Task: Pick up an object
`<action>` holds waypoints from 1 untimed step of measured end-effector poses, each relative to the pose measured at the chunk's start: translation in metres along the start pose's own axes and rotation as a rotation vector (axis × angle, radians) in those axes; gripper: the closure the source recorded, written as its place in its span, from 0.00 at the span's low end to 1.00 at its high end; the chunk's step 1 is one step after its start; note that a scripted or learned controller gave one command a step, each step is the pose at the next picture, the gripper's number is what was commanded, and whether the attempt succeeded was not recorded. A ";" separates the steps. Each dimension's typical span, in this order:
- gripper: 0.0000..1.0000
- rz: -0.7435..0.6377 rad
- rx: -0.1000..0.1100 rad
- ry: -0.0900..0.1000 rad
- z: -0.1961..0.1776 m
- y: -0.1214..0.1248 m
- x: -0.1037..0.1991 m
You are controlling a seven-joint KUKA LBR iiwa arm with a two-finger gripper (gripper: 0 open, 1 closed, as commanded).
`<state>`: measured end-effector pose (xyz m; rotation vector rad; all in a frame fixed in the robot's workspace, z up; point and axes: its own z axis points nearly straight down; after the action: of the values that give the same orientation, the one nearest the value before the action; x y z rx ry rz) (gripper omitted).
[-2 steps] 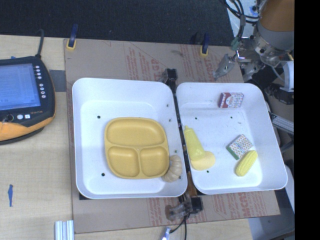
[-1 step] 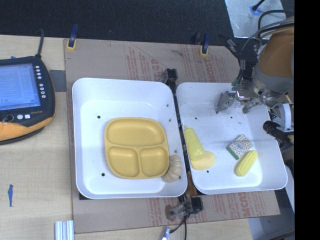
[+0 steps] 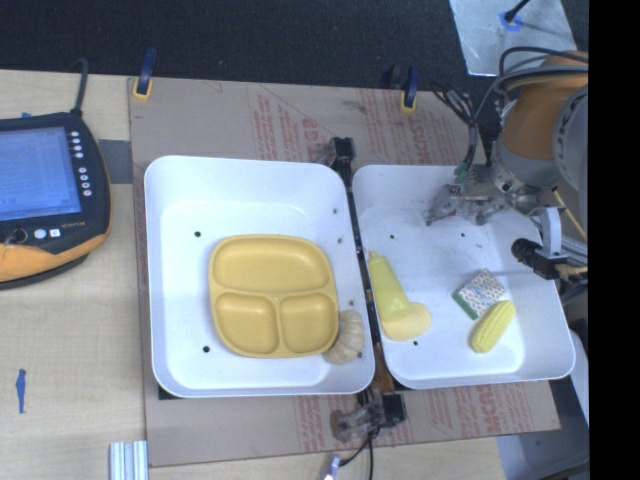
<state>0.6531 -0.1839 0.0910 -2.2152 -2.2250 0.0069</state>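
Half under the grey arm (image 3: 560,138) and its orange band, found the gripper (image 3: 462,208) above the far part of the right bin (image 3: 420,368), reaching in from the right. Saw its fingers (image 3: 436,216) splayed apart with only bare white floor between them; gripped nothing. Could not tell whether the tips touched the bin floor.

Well apart from it, toward the near side of that bin, noted three loose things. Nearest the gripper, spotted a small green-and-white patterned block (image 3: 479,291), tilted on a corner. Just beside and nearly touching it on the near side, found a yellow corn cob (image 3: 492,326), lying at a slant. Farther left, hard against the bin's left wall, saw a pale yellow squeeze bottle (image 3: 393,298) lying on its side, narrow end pointing away.

Across the divide, in the left bin (image 3: 170,268), noted a yellow three-compartment plate (image 3: 272,294) lying flat, and a tan ridged shell-like piece (image 3: 347,338) touching its near right corner.

Beyond the bins, saw brown cardboard (image 3: 250,118) under both, held by blue clamps (image 3: 145,73) at the far edge, and a teach pendant (image 3: 40,193) with lit screen off to the left.
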 end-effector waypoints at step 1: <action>0.00 0.002 -0.003 0.002 -0.069 0.003 -0.020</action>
<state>0.6567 -0.2041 0.1599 -2.2183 -2.2236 0.0013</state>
